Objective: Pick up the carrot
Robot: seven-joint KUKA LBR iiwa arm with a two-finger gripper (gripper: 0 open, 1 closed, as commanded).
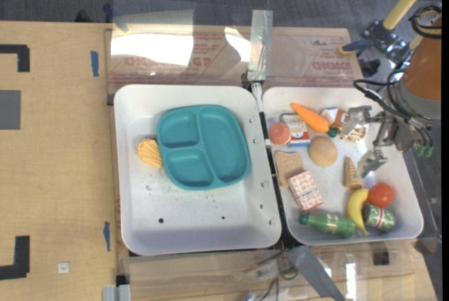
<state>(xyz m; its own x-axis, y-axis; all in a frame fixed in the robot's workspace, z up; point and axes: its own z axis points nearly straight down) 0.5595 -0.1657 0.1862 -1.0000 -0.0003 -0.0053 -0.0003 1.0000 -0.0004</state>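
Note:
The orange carrot (311,117) lies slanted in the back part of the right bin (414,215), its green end pointing right. My gripper (362,140) hovers over the right side of the same bin, a short way right of the carrot and apart from it. Its fingers (370,162) are spread open, with nothing held between them.
Around the carrot lie a white carton (298,128), a red round piece (280,133), a bun (323,151), a bread slice (287,165), a cone (351,172), a tomato (381,194), a banana (358,208) and a green bottle (328,223). The left bin (203,229) holds a teal divided plate (203,145) and a shell-shaped cookie (149,152).

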